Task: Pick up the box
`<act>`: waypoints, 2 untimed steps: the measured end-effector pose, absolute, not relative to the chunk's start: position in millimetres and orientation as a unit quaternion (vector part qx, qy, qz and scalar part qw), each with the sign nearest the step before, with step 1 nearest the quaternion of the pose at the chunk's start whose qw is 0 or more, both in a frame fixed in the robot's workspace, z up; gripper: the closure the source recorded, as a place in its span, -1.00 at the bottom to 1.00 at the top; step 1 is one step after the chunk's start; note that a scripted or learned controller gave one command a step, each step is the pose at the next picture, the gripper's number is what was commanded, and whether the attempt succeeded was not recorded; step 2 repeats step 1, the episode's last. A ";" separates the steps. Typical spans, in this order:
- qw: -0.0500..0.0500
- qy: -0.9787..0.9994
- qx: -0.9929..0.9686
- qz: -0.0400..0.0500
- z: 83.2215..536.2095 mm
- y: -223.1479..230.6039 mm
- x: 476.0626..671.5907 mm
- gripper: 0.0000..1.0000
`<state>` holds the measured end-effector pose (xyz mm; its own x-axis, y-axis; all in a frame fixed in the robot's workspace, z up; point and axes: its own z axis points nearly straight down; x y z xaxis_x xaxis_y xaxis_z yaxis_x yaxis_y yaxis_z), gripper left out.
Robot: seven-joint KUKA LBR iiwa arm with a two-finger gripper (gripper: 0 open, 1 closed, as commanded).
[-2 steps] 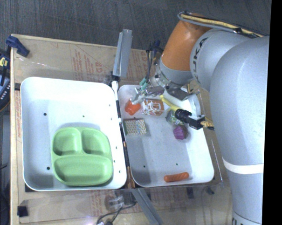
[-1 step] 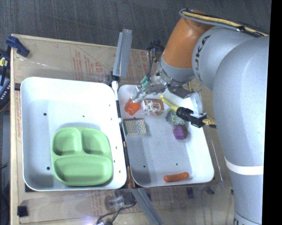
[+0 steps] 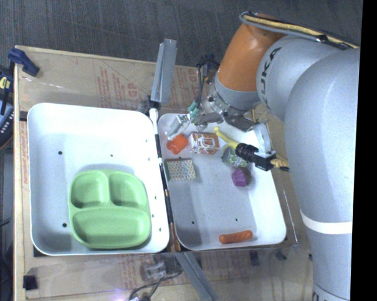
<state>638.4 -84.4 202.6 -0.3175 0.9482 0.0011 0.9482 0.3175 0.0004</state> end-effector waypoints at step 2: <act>0.001 -0.807 -0.590 0.001 155.8 -135.1 618.4 -1.00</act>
